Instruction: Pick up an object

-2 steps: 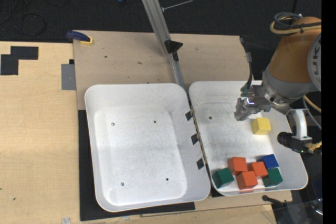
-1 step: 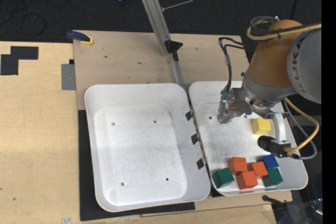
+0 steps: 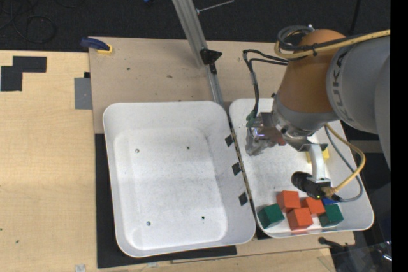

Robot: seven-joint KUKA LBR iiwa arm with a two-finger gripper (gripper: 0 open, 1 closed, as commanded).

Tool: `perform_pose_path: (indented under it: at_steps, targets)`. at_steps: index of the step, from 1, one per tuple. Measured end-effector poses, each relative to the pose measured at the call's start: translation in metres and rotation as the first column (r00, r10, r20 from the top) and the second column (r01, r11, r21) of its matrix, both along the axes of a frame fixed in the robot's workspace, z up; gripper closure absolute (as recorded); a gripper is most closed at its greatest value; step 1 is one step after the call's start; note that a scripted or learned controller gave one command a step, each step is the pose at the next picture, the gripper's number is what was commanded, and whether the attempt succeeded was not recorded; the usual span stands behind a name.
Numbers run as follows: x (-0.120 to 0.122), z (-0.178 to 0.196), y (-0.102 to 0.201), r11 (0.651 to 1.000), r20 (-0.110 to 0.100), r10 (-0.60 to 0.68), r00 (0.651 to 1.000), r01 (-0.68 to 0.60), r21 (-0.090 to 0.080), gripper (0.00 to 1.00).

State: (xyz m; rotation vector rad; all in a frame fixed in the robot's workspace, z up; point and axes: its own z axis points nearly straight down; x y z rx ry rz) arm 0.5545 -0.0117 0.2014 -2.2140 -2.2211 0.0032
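Blocks (image 3: 298, 207), orange, green and one blue, huddle in the near corner of the right bin (image 3: 364, 216). Beyond them the gripper (image 3: 257, 139) hangs over the bin's bare middle, near its left wall; I cannot tell how it is set. The left bin (image 3: 127, 118) lies alongside.

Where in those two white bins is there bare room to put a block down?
The left bin offers open floor from wall to wall. In the right bin, blocks crowd the near corner and the gripper hangs over the far end; bare floor lies between them along the divider.
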Motion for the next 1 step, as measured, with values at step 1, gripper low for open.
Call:
perform_pose_path:
  at_steps: [1]
  targets:
    - [-0.0123,0.0010,0.0558,1.000,-0.001,0.001,1.000,-0.001,0.001,1.00]
